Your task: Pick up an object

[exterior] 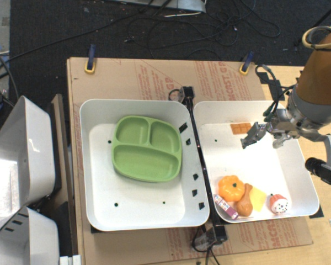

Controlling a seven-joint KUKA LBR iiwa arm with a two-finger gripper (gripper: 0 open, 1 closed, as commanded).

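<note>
Objects for picking lie in the right bin (pixel 298 175), most of them bunched along its near edge toward the near left corner: an orange pumpkin-shaped toy (pixel 231 187), a brown drumstick-shaped piece (pixel 245 201) leaning against it, a pale yellow piece (pixel 257 199) just beside that, a small purple-and-white tube (pixel 225 205) at the corner itself, and a white ball with red and dark spots (pixel 278 203) a little further along the near edge. One more thing, a flat orange waffle-like tile (pixel 240 128), lies apart from that cluster near the bin's far edge.

My end effector (pixel 266 137) hangs over the far half of the right bin, just beside the orange tile and well apart from the near-edge cluster. Its two dark fingers are spread, one pointing toward the bin's left wall and the other toward the right, with white bin floor showing between them and nothing pinched. My wrist, with its orange band (pixel 320 76), comes in over the bin's far right corner.

The left bin (pixel 94 164) carries a green divided plate (pixel 148 148), lying flat near its middle, toward the far edge. Both bins sit side by side on the cardboard-covered desk (pixel 154 76), with two clamps (pixel 90 65) on the desk's far edge.
</note>
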